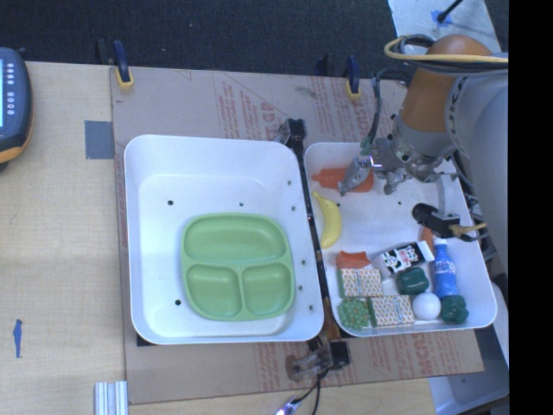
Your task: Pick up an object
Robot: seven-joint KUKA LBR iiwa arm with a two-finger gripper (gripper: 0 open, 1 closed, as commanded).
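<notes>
Metal gripper (355,180) meets a flat orange piece (331,178); finger state unclear.

A pale wooden tabletop (60,258) is lying under a brown cardboard sheet (216,102) (blue clamps (122,61) are pinning its far edge), with dark carpeted floor (216,11) beyond.

You see the orange piece (330,177) partly hidden behind the claw (367,178), at twelve o'clock in the right bin (484,318). At nine o'clock, the picture's edge cuts the dark device (12,102).
</notes>
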